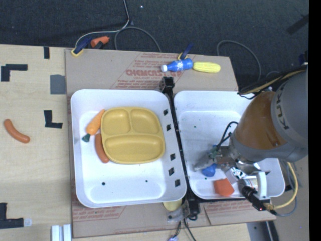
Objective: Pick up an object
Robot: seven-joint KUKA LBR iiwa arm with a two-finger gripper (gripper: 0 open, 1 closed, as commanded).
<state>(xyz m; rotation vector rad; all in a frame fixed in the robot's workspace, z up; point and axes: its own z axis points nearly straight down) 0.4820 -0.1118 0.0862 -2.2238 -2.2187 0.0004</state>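
Note:
My gripper is low in the right bin, near its front. A small blue object lies just below and in front of it, partly covered by the gripper. An orange-red block rests on the bin floor a little further front and right, apart from the gripper. The wrist and the orange band of the arm hide the bin's right side.
The left bin holds a yellow divided plate, with a carrot and a sausage along its left edge. Behind the bins lie a yellow corn cob and a blue toy. Another sausage lies far left.

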